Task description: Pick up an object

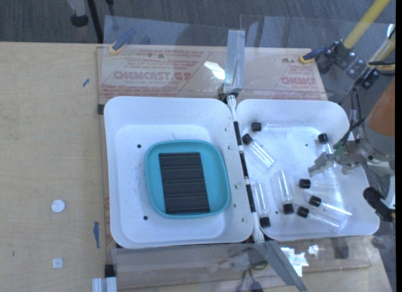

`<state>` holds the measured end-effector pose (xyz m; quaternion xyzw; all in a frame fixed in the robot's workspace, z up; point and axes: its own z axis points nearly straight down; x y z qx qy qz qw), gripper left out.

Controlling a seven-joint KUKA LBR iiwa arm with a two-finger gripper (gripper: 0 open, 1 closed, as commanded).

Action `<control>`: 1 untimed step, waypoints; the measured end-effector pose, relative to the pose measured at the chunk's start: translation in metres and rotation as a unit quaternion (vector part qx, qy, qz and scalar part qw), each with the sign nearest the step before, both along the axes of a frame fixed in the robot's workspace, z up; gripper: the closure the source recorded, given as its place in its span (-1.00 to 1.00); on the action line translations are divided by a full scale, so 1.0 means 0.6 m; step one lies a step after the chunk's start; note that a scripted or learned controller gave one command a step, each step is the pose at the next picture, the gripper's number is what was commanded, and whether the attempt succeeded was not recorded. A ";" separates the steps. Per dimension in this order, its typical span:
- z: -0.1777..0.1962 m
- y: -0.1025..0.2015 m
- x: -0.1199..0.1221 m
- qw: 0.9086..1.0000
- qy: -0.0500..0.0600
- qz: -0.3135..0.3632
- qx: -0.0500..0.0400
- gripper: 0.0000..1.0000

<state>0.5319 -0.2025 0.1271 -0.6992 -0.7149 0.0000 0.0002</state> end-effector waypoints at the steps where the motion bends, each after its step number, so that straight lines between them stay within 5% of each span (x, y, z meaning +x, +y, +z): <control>1: -0.065 0.014 -0.027 1.000 -0.005 0.010 -0.003 -1.00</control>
